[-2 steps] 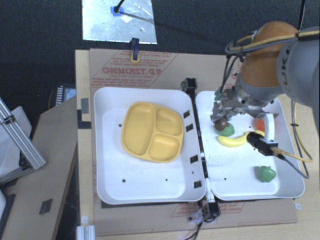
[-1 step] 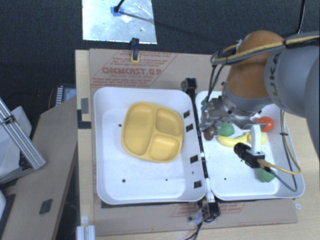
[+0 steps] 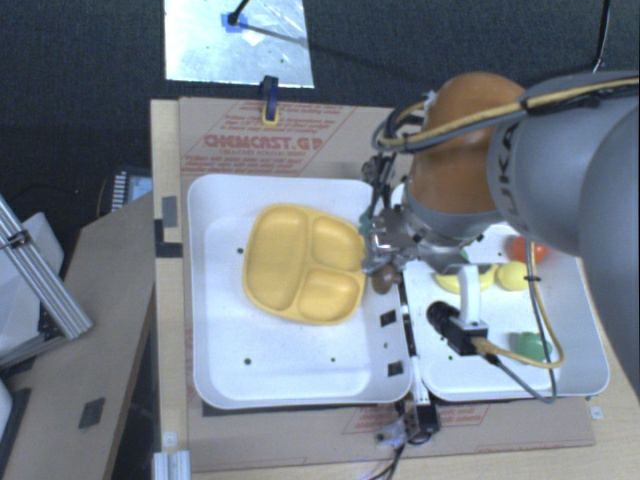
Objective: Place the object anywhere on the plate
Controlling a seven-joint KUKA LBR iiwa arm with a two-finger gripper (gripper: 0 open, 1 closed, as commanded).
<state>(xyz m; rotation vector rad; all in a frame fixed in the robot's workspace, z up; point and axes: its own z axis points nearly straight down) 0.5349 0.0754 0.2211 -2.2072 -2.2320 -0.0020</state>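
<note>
The gripper (image 3: pixel 378 260) hangs at the yellow plate (image 3: pixel 303 262)'s right rim; a small brown object (image 3: pixel 382 281) sits at its tips; grasp cannot be told

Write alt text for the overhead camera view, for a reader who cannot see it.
A grey robot arm with an orange band reaches from the right, its gripper at the right rim of a yellow divided plate in the left white bin. The right bin, partly hidden by the arm, holds small yellow, green and red objects.
</note>
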